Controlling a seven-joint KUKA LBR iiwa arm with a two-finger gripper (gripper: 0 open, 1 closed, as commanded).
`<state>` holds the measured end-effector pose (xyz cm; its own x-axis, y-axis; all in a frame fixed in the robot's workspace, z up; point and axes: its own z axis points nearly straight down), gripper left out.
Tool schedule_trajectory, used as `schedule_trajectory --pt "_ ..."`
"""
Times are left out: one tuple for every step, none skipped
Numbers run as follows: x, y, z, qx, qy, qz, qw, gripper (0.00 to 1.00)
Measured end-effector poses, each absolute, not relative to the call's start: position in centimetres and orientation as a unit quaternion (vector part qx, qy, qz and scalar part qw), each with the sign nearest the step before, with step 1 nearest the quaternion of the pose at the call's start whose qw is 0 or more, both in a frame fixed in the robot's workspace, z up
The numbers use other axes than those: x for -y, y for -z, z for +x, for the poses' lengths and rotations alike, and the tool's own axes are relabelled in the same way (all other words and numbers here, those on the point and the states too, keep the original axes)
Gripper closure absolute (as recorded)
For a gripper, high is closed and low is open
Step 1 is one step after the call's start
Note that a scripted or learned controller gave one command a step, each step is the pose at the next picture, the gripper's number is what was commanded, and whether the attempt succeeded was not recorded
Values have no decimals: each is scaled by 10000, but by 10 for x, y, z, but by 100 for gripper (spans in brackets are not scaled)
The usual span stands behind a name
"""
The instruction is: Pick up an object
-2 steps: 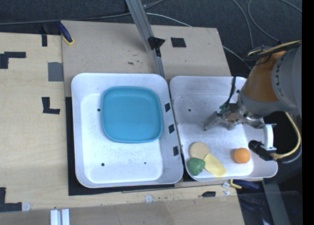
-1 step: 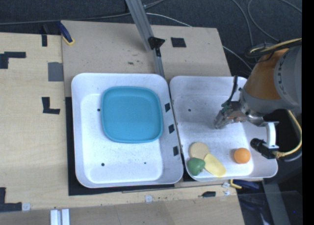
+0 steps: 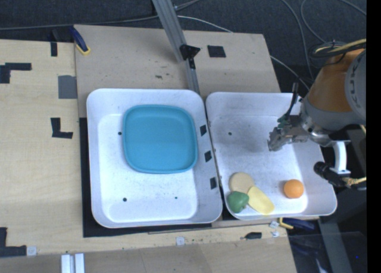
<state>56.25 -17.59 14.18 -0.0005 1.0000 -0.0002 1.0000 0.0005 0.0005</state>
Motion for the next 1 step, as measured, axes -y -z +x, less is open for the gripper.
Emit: schedule_trajectory --pt "175 -202 566 -7074 -5 7068 10 100"
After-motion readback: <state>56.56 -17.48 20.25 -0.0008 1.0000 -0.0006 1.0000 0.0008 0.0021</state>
